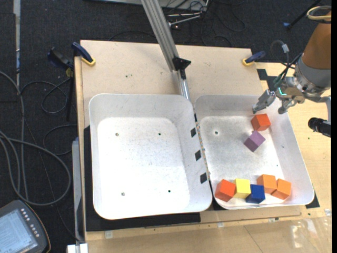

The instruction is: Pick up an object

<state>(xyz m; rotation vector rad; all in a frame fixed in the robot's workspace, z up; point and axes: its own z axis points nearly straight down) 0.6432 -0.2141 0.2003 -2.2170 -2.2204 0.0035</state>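
My gripper hangs over the far right part of the right bin, its two fingers spread open with nothing between them. Just below and left of the fingertips lies an orange cube. A purple cube sits a little nearer, toward the bin's middle. Along the bin's near edge lies a row of blocks: an orange cube, a yellow cube, a blue cube and two orange blocks.
The left bin stands beside the right one, with black clips along the shared rim. A slanted metal pole rises from behind the bins. Blue-and-yellow clamps hold the board's far corners.
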